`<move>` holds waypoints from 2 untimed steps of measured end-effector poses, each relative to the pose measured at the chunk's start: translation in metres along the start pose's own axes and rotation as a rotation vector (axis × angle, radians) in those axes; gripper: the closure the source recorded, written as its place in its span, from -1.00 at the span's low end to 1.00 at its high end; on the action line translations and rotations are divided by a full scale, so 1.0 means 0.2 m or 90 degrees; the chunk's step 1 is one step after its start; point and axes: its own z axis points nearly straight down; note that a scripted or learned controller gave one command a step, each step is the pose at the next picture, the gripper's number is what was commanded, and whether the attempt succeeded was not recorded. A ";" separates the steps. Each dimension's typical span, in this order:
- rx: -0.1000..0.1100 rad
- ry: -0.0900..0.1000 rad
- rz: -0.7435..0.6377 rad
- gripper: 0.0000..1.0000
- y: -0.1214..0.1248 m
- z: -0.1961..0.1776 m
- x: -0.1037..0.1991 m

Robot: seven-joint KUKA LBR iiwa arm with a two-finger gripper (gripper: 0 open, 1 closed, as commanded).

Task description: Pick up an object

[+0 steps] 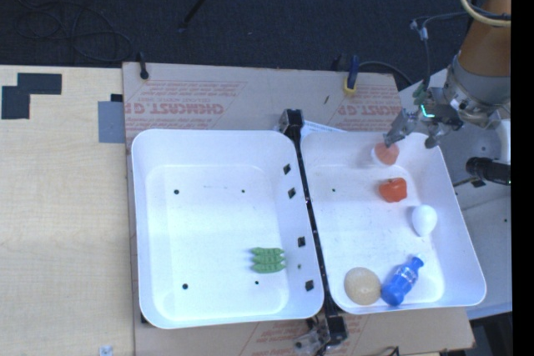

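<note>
My gripper [410, 140] hangs over the far right corner of the right bin [467, 263], its two dark fingers spread apart and open, nothing between them. A salmon-pink round object [386, 153] lies just below the tip of the left finger [395, 132]; I cannot tell whether they touch. Nearer the front lie a red-orange block [393, 190], a white egg-shaped object [424, 219], a tan ball [362, 285] and a blue bottle [401, 280] on its side. A green ridged object [268, 260] rests in the left bin [167, 154].
The bins meet at a black divider rail [299, 196] with clips. Brown cardboard [217, 100] lies under the bins. The arm's grey wrist with the orange band [488, 46] stands at the right, with cables looping above it.
</note>
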 end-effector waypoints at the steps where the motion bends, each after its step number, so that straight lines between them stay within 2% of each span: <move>1: 0.006 0.001 0.002 -1.00 -0.04 0.58 -0.19; 2: 0.002 0.002 -0.001 -1.00 0.00 0.73 -0.02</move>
